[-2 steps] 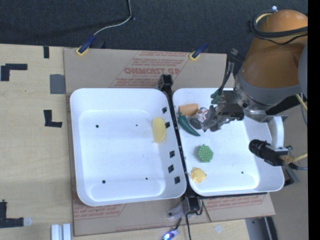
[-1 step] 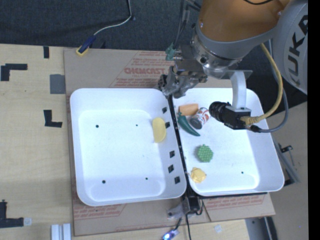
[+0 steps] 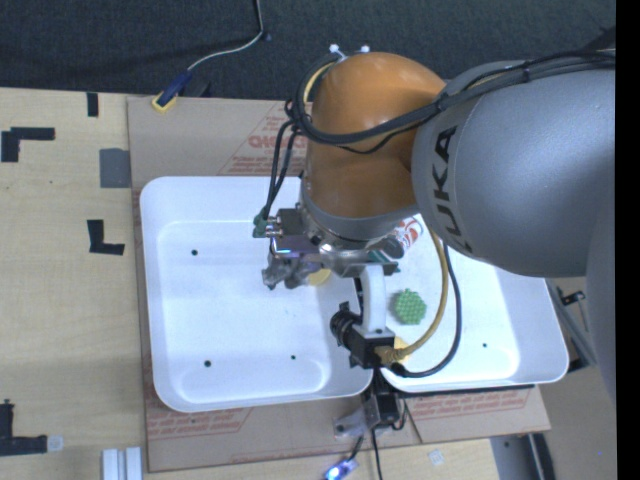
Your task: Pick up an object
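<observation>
A small round green object with a bumpy, knobbled surface [image 3: 408,306] lies in the right-hand shallow white bin [image 3: 500,353], near that bin's left side. It rests on the bin floor, apart from the walls. A second item, white with red markings [image 3: 411,233], shows partly at the arm's edge farther back in the same bin; its shape cannot be determined.

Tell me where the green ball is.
The green ball lies in the right bin, near its left wall, just right of the arm's wrist.
</observation>
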{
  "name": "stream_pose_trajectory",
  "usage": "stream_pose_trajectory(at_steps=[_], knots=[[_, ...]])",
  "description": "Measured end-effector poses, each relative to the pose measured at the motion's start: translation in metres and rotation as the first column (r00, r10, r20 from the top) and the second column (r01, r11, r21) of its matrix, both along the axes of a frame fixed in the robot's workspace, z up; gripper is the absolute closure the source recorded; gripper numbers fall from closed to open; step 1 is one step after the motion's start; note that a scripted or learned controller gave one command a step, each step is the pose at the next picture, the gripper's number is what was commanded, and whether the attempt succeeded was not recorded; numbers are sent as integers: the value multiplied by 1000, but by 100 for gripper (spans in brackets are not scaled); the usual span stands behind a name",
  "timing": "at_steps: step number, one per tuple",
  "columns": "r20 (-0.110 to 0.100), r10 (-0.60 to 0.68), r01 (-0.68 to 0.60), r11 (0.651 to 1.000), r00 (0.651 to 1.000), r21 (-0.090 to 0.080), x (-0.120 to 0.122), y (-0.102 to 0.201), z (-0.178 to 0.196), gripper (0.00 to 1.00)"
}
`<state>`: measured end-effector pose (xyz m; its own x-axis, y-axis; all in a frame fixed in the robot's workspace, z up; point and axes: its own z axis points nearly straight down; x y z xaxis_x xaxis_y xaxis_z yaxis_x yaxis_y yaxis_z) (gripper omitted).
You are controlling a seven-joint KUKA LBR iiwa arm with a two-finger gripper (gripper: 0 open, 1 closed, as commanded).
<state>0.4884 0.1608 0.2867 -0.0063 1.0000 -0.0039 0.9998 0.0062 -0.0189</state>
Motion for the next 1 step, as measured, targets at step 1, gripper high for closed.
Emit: stream_pose_trajectory(at_steps=[1], knots=[[34,-2,1,1000,999,10,9,20,152,100]])
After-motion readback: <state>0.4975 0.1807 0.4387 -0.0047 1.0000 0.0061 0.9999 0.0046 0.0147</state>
